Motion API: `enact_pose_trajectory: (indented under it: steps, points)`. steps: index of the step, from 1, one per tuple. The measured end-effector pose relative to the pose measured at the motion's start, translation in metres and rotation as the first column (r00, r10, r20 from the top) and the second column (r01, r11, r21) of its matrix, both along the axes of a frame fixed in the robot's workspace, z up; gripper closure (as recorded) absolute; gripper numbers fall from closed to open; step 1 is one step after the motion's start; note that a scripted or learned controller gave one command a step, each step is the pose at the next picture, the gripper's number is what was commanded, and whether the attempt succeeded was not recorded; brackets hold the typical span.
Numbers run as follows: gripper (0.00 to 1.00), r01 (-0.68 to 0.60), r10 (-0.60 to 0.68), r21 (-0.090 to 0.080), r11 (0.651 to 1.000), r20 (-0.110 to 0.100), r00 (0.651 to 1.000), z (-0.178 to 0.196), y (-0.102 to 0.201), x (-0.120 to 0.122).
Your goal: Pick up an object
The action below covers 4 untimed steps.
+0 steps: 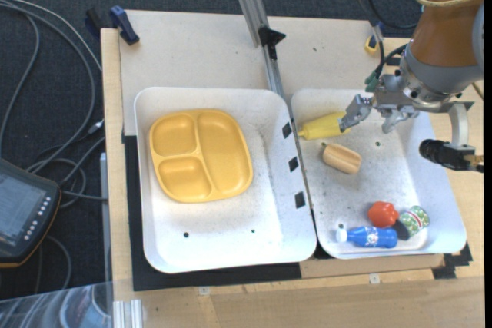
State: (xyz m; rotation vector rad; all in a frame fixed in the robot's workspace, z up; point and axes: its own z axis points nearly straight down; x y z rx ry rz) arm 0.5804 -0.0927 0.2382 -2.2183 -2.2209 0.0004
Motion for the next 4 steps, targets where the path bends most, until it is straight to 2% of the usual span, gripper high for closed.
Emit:
enact_pose_trajectory:
  steps: [1, 3, 4]
  points:
    - [0.0, 0.0, 0.0, 0.0, 1.0, 0.001, 1.0, 0.0, 0.0, 0.0]
    - [0.0, 0.001, -0.001, 0.001, 1.0, -0.007, 1.0, -0.117, 0.01, -0.011]
    - [0.0, 0.0, 0.0, -0.002, 1.0, 0.008, 1.0, -0.142, 0.01, -0.008]
